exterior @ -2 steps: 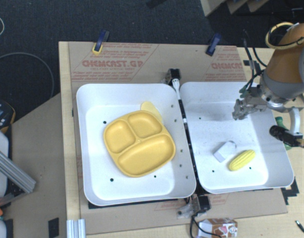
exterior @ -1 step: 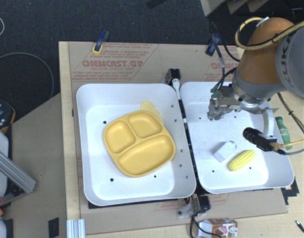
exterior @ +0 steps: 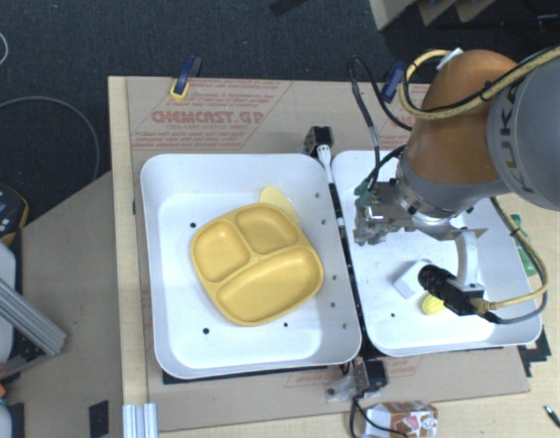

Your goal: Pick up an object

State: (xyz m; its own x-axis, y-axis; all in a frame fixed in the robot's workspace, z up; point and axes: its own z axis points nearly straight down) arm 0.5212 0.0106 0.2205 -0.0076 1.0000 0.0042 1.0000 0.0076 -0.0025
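Orange-banded arm (exterior: 462, 126) reaching over the right bin (exterior: 462, 331), its pincer (exterior: 376, 217) near that bin's left wall; whether the pincer is spread or pressed together cannot be told. Yellow divided plate (exterior: 255, 263) lying in the left bin (exterior: 171, 245). Both bins rest on the worktop (exterior: 125, 153).

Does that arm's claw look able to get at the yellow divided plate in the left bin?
Probably yes: the yellow divided plate lies uncovered in the left bin, open from above, though the claw hangs over the neighbouring bin.
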